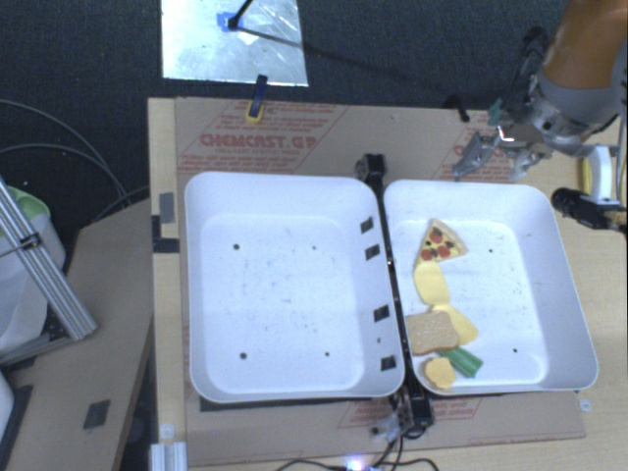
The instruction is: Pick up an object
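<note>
The toys — pizza [441, 243], bread [432, 333] — lay along the right bin's [530, 292] nine-o'clock wall, while the gripper [488, 153] hung beyond its twelve-o'clock rim, fingers seemingly spread and empty, perhaps for clearance.

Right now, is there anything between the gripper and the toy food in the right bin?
Nothing visible. The gripper hangs above the far rim of the right bin, with bare bin floor between it and the pizza slice. The yellow piece, bread slice and green piece lie beyond, along the bin's left wall.
</note>
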{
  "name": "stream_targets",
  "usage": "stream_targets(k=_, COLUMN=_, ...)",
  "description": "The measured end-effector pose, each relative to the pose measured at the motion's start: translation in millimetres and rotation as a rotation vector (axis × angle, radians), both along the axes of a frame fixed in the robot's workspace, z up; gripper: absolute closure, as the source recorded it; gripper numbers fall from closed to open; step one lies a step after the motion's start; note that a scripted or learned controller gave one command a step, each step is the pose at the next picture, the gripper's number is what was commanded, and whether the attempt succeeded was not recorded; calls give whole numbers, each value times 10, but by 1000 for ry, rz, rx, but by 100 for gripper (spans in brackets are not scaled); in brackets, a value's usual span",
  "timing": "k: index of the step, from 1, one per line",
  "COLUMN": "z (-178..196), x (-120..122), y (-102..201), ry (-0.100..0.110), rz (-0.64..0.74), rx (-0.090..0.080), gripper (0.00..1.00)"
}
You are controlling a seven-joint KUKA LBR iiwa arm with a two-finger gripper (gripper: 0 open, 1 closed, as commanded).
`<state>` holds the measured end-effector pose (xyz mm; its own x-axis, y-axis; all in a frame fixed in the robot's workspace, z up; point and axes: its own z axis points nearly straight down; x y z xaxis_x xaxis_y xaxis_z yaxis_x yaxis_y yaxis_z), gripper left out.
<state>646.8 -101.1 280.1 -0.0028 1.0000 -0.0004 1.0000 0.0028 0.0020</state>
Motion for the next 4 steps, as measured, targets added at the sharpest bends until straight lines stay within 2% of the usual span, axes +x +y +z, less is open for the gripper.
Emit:
stream_targets(k=1, z=-1010, x=-302, y=376, ry=10, rz=4, rx=3, gripper=0)
stream_targets(k=2, z=-2006, x=-1168, y=127, ry=11, rz=-6, rx=2, gripper=0)
stream_targets(k=3, z=-900, x=-1279, y=751, ry=-7, rz=7, rx=2, gripper=0)
stream_targets(k=4, z=-1703, x=-1457, y=64, ry=7, rz=-8, rx=-1, gripper=0)
